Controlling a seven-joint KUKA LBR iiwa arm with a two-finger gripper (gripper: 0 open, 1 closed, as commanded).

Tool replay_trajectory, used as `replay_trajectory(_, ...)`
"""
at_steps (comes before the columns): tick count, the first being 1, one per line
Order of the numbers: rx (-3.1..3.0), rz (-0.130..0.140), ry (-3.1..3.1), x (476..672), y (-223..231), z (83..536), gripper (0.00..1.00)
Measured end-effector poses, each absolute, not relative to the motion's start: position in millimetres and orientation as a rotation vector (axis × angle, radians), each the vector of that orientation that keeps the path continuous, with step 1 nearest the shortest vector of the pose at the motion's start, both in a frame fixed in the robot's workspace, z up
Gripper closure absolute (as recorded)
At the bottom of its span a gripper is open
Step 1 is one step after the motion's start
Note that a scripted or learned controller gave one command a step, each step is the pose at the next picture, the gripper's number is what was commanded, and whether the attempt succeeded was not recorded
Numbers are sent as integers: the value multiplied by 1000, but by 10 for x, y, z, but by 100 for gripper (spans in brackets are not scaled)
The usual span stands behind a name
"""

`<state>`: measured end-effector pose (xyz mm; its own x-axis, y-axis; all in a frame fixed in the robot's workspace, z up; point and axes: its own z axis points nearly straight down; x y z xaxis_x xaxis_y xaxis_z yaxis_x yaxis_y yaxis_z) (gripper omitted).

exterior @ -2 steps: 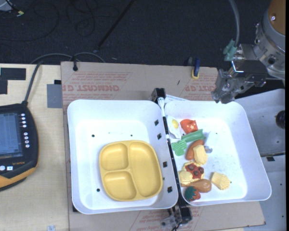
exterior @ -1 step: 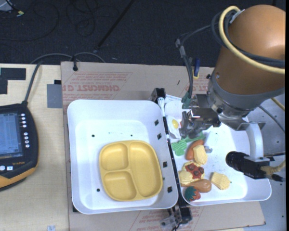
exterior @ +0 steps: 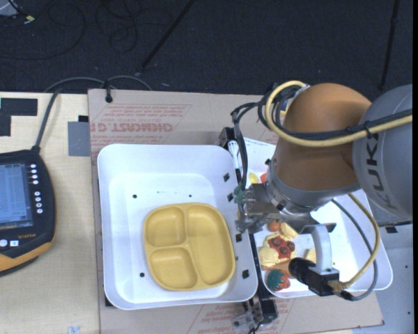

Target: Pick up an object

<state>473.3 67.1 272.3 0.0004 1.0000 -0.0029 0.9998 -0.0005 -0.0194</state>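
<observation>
White bins [exterior: 118,186] — two; one yellow tray [exterior: 188,245].

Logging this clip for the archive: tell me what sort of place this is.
Likely a robotics lab test bench: an industrial arm over two white bins, a teach pendant on the left, and loose cables on dark floor.

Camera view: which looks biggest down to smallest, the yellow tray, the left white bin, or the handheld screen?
1. Left white bin
2. Yellow tray
3. Handheld screen, though cut off by the edge, so unsure against the tray.
</observation>
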Motion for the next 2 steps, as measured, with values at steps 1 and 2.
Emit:
replay_trajectory(1,-2214,-25,-2237,4765,1539,4536,100)
replay_trajectory(2,-2217,26,-2214,4737,1372,3157,100)
